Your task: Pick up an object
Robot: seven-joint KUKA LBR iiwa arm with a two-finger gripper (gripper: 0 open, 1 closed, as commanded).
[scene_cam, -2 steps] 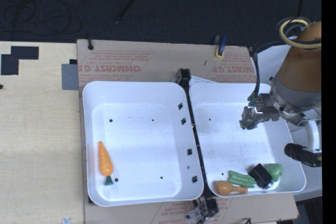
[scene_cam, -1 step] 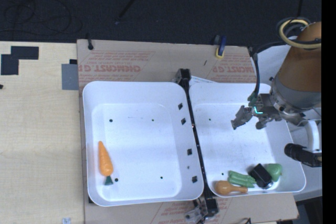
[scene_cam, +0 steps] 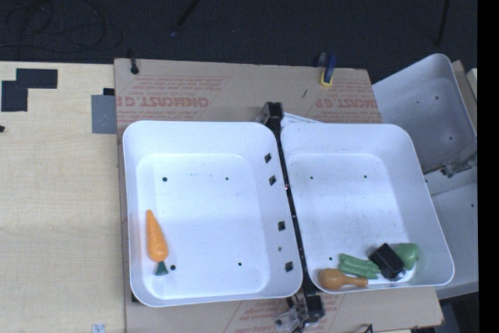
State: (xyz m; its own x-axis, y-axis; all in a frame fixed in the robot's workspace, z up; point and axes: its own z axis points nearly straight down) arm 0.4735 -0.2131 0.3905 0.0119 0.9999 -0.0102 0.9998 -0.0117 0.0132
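Two white bins [scene_cam: 274, 138] side by side: a carrot [scene_cam: 156, 237] lies alone in the left one, while the right's near corner crowds a green pod [scene_cam: 357, 266], black block [scene_cam: 387, 260] and tan pear [scene_cam: 341, 279], risking a slipped grasp there.

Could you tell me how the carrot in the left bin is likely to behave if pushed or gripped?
The carrot looks like a moulded toy, so probably stiff and light. Its round, tapered body may roll or pivot if nudged sideways. It lies near the left bin's wall, and its smooth surface could slip from a pinch.
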